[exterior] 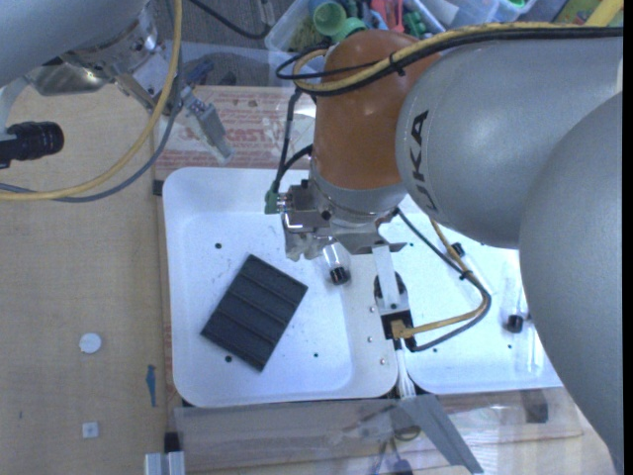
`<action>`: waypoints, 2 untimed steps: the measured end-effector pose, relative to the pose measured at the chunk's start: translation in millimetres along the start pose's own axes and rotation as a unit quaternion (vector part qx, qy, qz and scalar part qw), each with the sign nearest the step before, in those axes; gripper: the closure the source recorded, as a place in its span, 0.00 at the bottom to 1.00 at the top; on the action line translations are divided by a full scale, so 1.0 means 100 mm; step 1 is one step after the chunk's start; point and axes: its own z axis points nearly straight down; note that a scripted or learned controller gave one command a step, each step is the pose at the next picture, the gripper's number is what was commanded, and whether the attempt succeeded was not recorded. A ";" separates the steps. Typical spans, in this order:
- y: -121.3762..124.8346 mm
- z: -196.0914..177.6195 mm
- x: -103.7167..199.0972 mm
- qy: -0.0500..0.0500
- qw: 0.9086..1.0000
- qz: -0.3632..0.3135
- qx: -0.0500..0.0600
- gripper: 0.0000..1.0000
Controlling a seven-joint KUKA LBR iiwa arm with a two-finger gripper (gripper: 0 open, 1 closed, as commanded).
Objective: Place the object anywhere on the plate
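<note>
- The end effector (336, 265) hangs over the left bin (188, 265), near that bin's right wall, below the orange band (361, 117) of the grey arm (514, 137). From this slant, its metal wrist block hides much of it; only a small dark tip shows beneath. Whether it is open or closed cannot be told, and nothing can be seen gripped in it.
- The task's thing appears to be a dark, flat rectangular block (255, 311), lying on the white floor of the left bin, left of and nearer than the end effector and apart from it. It is turned at an angle to the bin walls. Its top is ridged, with parallel grooves running along its length, and its finish looks matte charcoal.
- The left bin is shallow, smooth white plastic with rounded corners and a few small dark specks on its floor.
- The right bin (465, 364) sits just beside it, largely covered by the arm; a small dark piece (514, 322) lies near its right side.
- A yellow and black cable (450, 315) loops from the wrist over the seam between the bins.
- The bench (79, 265) is tan and wood-like; a clear tub of coloured toys (396, 3) stands at the far side.
</note>
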 end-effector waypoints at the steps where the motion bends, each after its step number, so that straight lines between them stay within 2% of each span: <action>1: -0.36 -0.35 -0.49 0.000 0.999 0.033 0.002 1.00; 2: -0.36 -0.35 -0.49 0.000 0.999 0.033 0.002 0.00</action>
